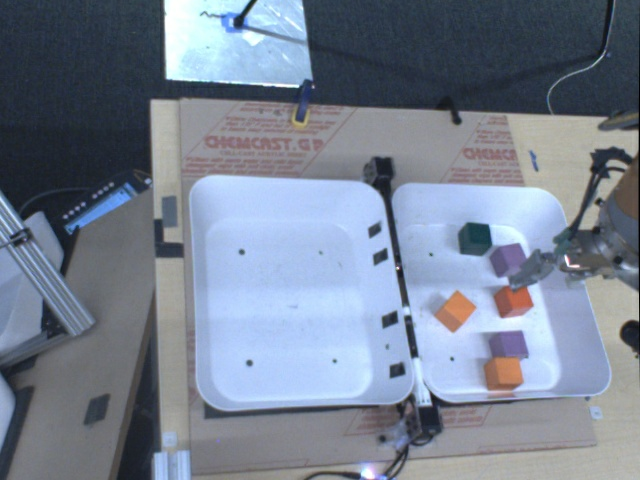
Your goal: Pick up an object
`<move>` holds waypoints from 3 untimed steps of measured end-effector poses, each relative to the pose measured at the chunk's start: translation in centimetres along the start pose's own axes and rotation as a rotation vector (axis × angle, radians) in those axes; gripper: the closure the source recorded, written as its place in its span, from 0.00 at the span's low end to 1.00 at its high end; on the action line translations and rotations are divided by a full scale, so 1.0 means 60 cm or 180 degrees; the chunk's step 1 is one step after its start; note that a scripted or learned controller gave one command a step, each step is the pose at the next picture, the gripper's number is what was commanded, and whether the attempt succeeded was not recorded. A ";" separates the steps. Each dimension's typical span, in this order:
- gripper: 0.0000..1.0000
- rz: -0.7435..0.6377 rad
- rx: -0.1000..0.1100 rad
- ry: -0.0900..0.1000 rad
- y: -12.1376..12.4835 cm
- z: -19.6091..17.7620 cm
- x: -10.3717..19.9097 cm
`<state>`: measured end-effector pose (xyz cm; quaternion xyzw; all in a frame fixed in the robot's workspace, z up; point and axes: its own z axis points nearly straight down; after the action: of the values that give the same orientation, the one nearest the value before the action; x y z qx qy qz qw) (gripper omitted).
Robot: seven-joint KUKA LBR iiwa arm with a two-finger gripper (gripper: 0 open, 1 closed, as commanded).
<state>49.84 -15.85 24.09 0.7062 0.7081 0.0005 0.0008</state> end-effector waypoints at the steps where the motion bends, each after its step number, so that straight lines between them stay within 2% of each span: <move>1: 0.00 0.0023 0.0020 0.0001 -0.024 0.223 -0.084; 2: 0.00 -0.0020 -0.0012 0.0000 0.094 0.262 -0.037; 3: 0.00 -0.0028 0.0027 0.0001 0.237 0.258 -0.062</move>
<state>64.09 -19.54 8.63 0.7031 0.7111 -0.0025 -0.0023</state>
